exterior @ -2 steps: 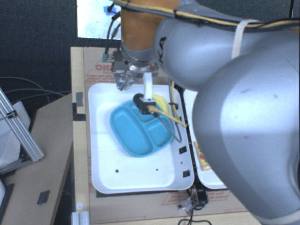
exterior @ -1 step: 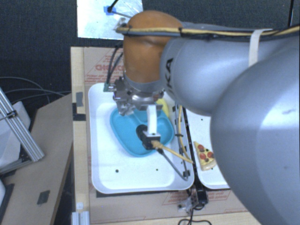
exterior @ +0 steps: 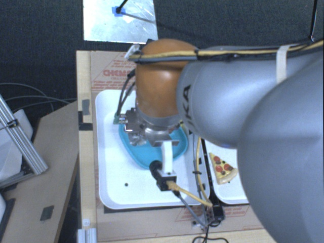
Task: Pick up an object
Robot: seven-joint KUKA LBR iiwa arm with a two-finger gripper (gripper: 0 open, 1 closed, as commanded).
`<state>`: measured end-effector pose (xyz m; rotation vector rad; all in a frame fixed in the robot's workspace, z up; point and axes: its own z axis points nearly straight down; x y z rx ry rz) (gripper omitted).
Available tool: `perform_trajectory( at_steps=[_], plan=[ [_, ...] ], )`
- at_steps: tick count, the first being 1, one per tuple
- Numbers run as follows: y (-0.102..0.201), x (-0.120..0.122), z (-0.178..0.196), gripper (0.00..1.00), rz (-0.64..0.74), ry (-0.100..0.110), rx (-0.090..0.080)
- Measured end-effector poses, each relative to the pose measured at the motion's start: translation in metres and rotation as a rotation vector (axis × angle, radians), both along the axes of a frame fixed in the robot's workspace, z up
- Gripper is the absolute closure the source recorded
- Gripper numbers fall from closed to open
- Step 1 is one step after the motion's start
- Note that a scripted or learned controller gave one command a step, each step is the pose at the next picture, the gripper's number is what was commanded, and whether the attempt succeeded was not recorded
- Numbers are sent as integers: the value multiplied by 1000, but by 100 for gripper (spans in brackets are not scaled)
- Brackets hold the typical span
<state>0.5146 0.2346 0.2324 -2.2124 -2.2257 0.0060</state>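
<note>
I am reaching in from the right with my grey arm (exterior: 263,120), and my orange band (exterior: 158,82) and silver wrist (exterior: 152,128) are hanging straight over the left shallow white bin (exterior: 114,184). My jaws are sitting hidden beneath the wrist, so I cannot tell whether they are released or clenched, nor whether anything is sitting between them. Directly under me a flat, rounded blue plastic piece (exterior: 135,151) is lying on the floor of the left bin, toward its right side. Its edge is peeking out to the left of my wrist, below it and to its right, while I am covering its middle. A tiny dark speck (exterior: 126,185) is lying on the same floor nearer the front, apart from the blue piece. In the right shallow white bin (exterior: 230,194), just beside the left one, a yellow toy pizza slice with red dots (exterior: 223,168) is lying flat near the bin's left rim. Both bins are resting on a brown cardboard sheet with red lettering (exterior: 109,72), which is lying over the pale desk (exterior: 86,161). Beyond the bins a shiny silver sheet (exterior: 119,11) is lying against the dark backdrop.
</note>
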Motion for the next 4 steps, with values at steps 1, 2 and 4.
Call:
perform_trajectory(
  at_steps=[1,2,4],
  plan=[
    [-1,61,-75,100,-7,-4,-1],
    [-39,139,-116,100,-10,-8,-2],
    [1,3,22,100,0,-5,3]
  ],
)
